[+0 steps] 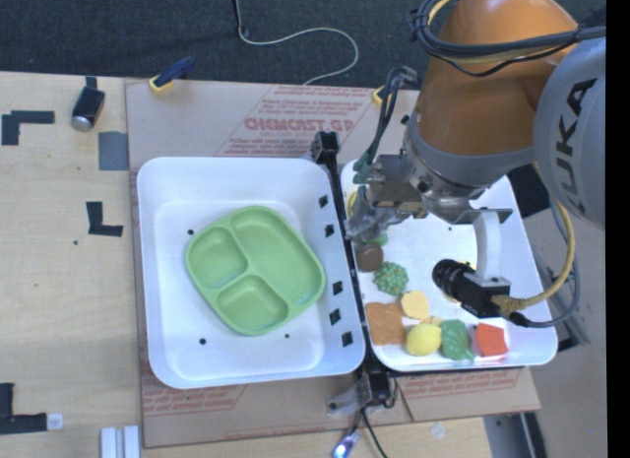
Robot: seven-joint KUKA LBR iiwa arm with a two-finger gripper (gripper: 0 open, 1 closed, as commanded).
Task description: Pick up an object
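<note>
My gripper point(362, 227) hangs low over the left side of the right bin point(536, 353), close to the divider between the bins. Just below it lies a small brown round piece point(370, 257); I cannot tell whether they touch. Toward the front come a green broccoli-like piece point(391, 277), a yellow wedge point(415, 304), an orange-brown slab point(384, 323), a yellow lemon-like fruit point(424, 338), a green piece point(455, 340) and a red-orange block point(491, 340). The arm hides the back of this bin.
The left bin point(162, 249) holds a green divided plate point(254, 269) lying flat in its middle. Black clips point(335, 279) line the wall between the two bins. A small dark cylinder point(88, 106) and a blue-yellow clamp point(171, 73) lie on the bench beyond.
</note>
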